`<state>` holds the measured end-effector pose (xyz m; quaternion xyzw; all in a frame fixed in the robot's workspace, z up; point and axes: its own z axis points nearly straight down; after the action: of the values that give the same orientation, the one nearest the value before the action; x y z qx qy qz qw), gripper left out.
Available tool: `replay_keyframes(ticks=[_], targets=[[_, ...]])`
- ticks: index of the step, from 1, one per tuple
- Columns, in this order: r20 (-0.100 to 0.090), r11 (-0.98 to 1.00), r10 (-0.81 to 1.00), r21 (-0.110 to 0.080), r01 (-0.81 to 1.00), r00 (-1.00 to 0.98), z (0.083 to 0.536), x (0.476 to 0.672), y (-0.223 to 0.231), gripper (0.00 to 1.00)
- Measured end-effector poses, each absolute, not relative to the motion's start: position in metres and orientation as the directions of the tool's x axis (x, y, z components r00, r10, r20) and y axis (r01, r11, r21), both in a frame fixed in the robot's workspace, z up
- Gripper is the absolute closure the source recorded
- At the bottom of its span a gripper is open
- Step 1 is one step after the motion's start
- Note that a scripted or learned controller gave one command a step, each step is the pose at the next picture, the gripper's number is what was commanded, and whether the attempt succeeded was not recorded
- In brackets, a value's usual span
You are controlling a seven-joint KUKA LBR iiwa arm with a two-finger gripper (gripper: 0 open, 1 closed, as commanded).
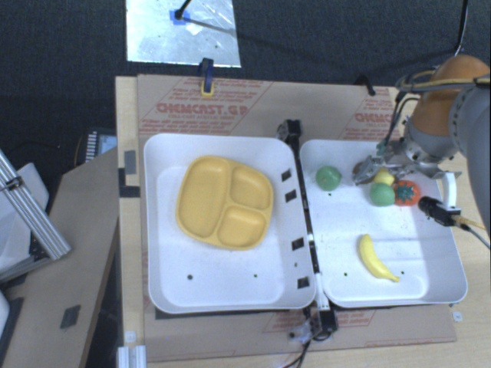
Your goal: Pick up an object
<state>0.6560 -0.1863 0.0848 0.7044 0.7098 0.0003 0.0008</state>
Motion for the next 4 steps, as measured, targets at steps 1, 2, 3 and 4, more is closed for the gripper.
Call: replay_keyframes(ticks=[1,2,3,4], targets=[[0.000,0.009,1.000,-0.009,1.000,-0.009,0.095,0.654,-0.188,1.00],[-0.002,0.006,1.000,0.008,1.000,-0.006,0.159,0.653,-0.185,1.00],[-0.003,0.007,1.000,0.008,1.000,-0.007,0.215,0.655,-0.185,1.00],[0.001,0.009,1.000,0.002,1.000,-0.009,0.225,0.636,-0.135,1.00]])
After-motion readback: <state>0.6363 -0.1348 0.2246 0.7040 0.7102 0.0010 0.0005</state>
